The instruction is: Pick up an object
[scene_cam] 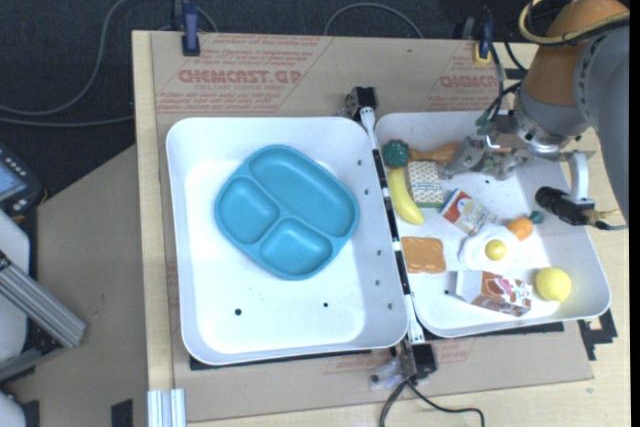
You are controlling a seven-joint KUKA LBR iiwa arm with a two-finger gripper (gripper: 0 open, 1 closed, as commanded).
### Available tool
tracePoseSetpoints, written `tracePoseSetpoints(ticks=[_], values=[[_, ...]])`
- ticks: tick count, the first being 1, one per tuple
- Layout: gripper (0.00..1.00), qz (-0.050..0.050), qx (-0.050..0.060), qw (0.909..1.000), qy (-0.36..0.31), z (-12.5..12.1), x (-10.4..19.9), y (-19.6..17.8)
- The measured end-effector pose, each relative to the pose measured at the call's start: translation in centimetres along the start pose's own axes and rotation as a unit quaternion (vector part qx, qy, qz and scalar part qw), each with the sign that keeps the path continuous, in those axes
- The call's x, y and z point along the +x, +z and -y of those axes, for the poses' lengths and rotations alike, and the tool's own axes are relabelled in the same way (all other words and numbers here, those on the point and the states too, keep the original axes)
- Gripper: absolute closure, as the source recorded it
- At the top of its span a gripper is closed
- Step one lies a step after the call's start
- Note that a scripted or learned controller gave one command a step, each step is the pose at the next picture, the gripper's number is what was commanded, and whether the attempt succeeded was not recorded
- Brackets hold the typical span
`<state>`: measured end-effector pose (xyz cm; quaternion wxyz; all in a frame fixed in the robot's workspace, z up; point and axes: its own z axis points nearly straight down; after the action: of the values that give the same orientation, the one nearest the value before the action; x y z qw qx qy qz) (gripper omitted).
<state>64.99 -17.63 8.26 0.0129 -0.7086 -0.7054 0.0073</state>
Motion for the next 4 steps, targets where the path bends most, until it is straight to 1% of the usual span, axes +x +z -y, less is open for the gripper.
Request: tracePoseSetpoints(ticks=[1, 2, 3, 4], values=[[0.00, 0.003, 0.009, 0.9999, 0.003, -0.6, 1.2, 0.4], [0.00, -0.001, 0.009, 1.0000, 0.001, -0.7, -2.8, 0.3], [1.00, 0.005, -0.006, 1.0000, -0.002, -1.2, -2.8, -1.0], [1.00, 0.004, -0.002, 1.0000, -0.005, -1.2, 3.7, 0.0]])
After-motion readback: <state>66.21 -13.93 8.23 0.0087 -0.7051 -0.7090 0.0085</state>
